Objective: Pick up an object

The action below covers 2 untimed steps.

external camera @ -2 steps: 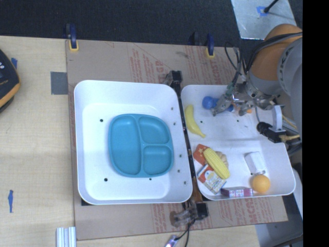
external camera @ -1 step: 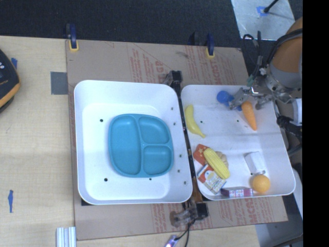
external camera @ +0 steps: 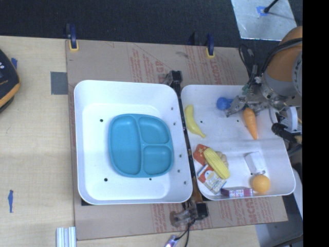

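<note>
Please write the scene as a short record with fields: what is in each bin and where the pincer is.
left bin: blue divided plate
right bin: banana, corn cob, carrot, blue ball, orange, packets near the front edge
pincer: over the far part of the right bin, by the carrot's top and the blue ball
pincer fingers: unclear

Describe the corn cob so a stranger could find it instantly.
Look in the right bin, the one that holds the food items. Near its lower left corner lies the corn cob, slanted across a red and white packet. Unlike the smooth, curved banana above it, it is stubby and bumpy.
</note>
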{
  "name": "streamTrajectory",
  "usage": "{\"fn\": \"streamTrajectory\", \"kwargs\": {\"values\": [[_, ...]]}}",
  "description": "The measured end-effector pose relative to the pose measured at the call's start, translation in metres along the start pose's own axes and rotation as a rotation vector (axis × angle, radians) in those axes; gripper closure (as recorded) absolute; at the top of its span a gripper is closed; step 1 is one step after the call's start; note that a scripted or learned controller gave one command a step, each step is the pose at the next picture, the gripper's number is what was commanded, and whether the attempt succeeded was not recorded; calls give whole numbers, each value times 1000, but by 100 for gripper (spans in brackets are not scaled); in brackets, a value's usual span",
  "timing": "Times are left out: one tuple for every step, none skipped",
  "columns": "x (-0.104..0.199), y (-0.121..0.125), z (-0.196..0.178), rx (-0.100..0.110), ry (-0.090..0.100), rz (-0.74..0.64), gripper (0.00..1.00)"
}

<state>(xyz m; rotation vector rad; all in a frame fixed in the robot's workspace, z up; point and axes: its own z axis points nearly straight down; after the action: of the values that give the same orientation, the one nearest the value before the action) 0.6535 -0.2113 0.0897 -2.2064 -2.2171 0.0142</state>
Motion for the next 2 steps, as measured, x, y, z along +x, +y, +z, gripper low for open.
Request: {"fn": "streamTrajectory", "kwargs": {"values": [[1, -1, -10, 11, 6, -4, 100], [39, -38, -15, -12, -4, 0, 100]]}}
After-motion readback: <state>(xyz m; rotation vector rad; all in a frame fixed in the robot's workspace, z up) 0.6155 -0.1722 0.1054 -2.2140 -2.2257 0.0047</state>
